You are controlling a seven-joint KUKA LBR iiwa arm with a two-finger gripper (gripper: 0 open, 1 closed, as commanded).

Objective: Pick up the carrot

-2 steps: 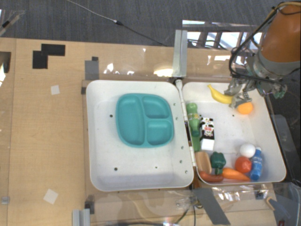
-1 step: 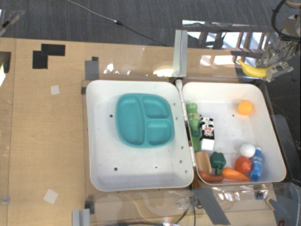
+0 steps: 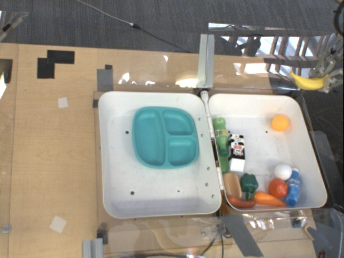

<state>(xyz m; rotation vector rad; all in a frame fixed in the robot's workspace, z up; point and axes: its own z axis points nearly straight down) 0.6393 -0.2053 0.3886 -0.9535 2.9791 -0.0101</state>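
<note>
The carrot point(image 3: 269, 199) is orange and lies flat at the front edge of the right bin point(image 3: 301, 109). It rests between a red sausage-shaped toy point(image 3: 241, 202) and a blue bottle point(image 3: 293, 190), just under a red tomato point(image 3: 278, 187). My gripper point(image 3: 327, 79) is at the far upper right, beyond the bin's back right corner and far from the carrot. A yellow banana point(image 3: 307, 81) sticks out to the left from between its fingers.
The right bin also holds an orange ball point(image 3: 280, 123), a white ball point(image 3: 283, 171), a green broccoli point(image 3: 248, 183), a bread piece point(image 3: 232, 184), a cow-patterned carton point(image 3: 237, 145) and a green item point(image 3: 219, 130). A teal divided plate point(image 3: 164, 137) lies in the left bin point(image 3: 115, 198).
</note>
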